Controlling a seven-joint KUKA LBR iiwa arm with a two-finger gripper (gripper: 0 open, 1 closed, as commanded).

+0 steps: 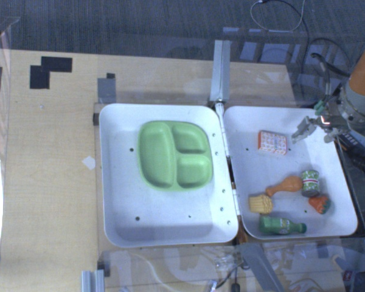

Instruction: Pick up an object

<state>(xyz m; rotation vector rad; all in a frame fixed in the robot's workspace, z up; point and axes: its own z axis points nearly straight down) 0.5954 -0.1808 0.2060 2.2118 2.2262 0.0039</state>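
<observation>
Green bottle (pixel 282 225) lying at right bin (pixel 243 163) front edge; corn (pixel 261 204), drumstick (pixel 285 187), can (pixel 310 182), carrot (pixel 319 204) nearby; cracker box (pixel 272 142) further back. Left bin (pixel 118 212): green tray (pixel 174 155). Hand (pixel 314 128) over right bin's far right corner, fingers apart, holding nothing.
</observation>
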